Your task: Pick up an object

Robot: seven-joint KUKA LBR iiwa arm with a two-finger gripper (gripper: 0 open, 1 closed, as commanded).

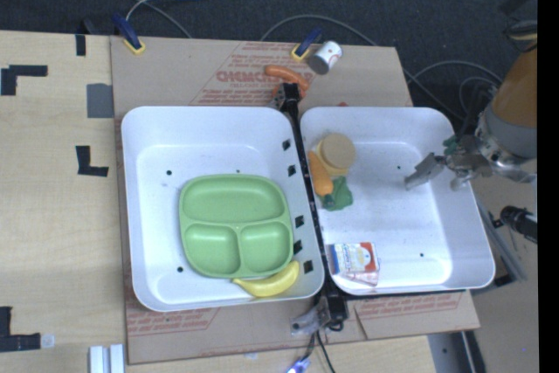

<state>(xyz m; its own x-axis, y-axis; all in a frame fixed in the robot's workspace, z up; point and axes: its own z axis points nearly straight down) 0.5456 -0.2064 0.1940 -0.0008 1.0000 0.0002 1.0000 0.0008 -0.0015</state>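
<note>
You have the desk (52,188) spread below you, with a cardboard sheet (175,74) under two white bins set side by side. The left bin (148,144) holds a green divided plate (236,223), and a banana (269,281) lies just beside the plate's near edge, touching it. The right bin (437,249) carries the rest: a tan round-lidded jar (336,153) near its left wall, an orange piece (320,175) against the jar, a small green thing (339,196) just below them, and a red-and-white packet (356,262) at the near left corner. The arm (515,113) comes in from the right, and your gripper (428,173) hangs over the right bin's right side, well apart from the jar and packet, with nothing between its fingers; you cannot tell how wide it stands.
</note>
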